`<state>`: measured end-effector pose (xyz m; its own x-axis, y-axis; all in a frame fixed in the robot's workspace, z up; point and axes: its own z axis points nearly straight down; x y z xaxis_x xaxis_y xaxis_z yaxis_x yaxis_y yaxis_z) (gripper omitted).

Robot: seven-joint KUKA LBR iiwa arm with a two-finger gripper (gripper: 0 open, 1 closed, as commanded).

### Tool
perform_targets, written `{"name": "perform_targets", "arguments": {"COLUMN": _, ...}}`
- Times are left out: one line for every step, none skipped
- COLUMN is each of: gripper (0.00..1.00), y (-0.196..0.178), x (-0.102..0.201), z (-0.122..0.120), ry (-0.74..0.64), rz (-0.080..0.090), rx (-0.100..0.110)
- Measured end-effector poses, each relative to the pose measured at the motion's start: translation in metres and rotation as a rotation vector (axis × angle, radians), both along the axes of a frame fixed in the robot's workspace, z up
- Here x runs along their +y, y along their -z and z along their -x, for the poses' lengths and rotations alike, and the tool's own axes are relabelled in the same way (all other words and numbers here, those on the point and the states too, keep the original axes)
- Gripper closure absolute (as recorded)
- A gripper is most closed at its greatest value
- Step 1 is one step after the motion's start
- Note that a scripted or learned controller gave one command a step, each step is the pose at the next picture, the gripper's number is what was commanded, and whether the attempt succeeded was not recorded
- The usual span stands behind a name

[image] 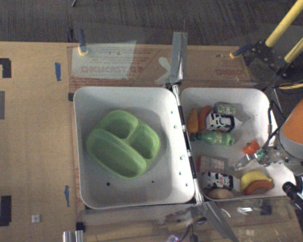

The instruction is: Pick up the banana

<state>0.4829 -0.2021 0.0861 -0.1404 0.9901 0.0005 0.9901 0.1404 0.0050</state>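
The banana is short and yellow and lies near the front right corner of the right bin. An orange-red sausage-shaped piece rests against its front side. My gripper hangs just behind and a little left of the banana, over the bin floor. Nothing shows between it and the banana. The grey arm with its orange band comes in from the right edge.
The right bin also holds a carrot, a small can, two cow-print cartons, a green bottle, a packet and a potato. A green divided plate sits in the left bin.
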Motion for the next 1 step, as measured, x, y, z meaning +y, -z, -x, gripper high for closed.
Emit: {"name": "perform_targets", "arguments": {"gripper": 0.00, "y": -0.0004, "x": 0.0150, "z": 0.0012, "ry": -0.419, "rz": 0.004, "rx": -0.001}}
